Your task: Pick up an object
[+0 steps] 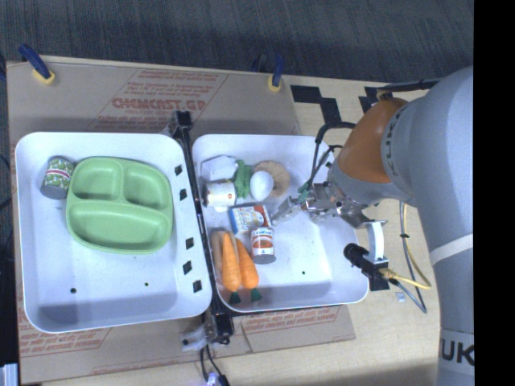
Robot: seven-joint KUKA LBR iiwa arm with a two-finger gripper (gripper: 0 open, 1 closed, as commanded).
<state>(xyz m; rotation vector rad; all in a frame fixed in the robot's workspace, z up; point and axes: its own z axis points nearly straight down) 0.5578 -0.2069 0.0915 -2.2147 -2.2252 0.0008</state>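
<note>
Camera view: the end effector (291, 206) hangs low inside the right bin (318, 284), near its right wall, just beside the small can (262, 244); whether it is apart or together cannot be told. Two carrots (235, 268) lie at the bin's front-left corner.

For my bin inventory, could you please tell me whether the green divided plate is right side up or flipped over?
Right side up. The green divided plate lies flat in the left bin, with its three hollow compartments facing up.
</note>
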